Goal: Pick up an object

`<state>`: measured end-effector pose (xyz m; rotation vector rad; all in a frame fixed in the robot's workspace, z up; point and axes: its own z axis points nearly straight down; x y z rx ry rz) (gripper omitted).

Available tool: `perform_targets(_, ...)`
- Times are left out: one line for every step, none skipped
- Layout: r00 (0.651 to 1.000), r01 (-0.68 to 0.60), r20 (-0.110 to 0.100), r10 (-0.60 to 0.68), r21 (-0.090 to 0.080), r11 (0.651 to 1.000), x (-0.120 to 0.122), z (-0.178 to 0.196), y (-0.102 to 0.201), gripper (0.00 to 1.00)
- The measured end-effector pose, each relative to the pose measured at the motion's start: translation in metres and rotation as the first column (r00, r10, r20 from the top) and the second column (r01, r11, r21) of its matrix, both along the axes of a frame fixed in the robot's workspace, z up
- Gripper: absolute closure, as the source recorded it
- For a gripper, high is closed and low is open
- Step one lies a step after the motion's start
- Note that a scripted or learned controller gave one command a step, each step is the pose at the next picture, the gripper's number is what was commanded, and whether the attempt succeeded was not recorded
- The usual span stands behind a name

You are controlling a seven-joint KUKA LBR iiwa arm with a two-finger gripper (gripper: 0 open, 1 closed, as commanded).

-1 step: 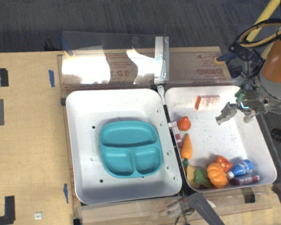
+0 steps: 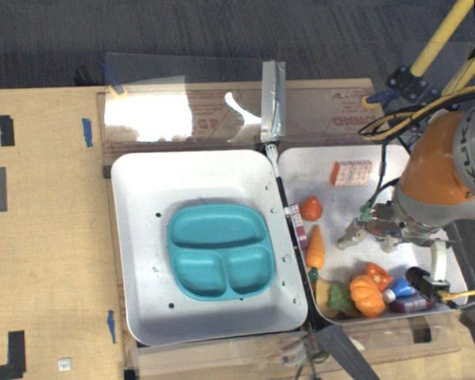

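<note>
My worry is the crowding at the right bin's (image 2: 331, 160) five o'clock corner, where the orange pumpkin (image 2: 368, 294), blue bottle (image 2: 401, 289) and green toy (image 2: 338, 297) touch, so a descent there could nudge instead of grab. The gripper (image 2: 353, 235) hangs mid-bin, at three o'clock from the carrot (image 2: 314, 249), over bare floor; I can't tell its opening

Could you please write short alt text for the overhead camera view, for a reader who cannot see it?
A grey and orange robot arm reaches from the right over the right white bin, its gripper above small toy foods, including a carrot and a pumpkin. The left white bin holds a teal divided tray.
</note>
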<state>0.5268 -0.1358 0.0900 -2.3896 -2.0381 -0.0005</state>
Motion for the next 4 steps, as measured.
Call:
perform_targets(0.996, -0.087, 0.008, 0.087, -0.002, 0.996, -0.045, -0.002, 0.013, 0.00)
perform_targets(0.996, -0.083, 0.008, 0.083, -0.004, 0.997, -0.046, 0.007, 0.011, 1.00)
perform_targets(1.000, 0.027, 0.000, -0.027, 0.001, 1.000, 0.030, 0.046, 0.042, 1.00)
perform_targets(1.000, 0.028, -0.004, -0.028, 0.000, 1.000, 0.029, 0.045, 0.041, 0.00)
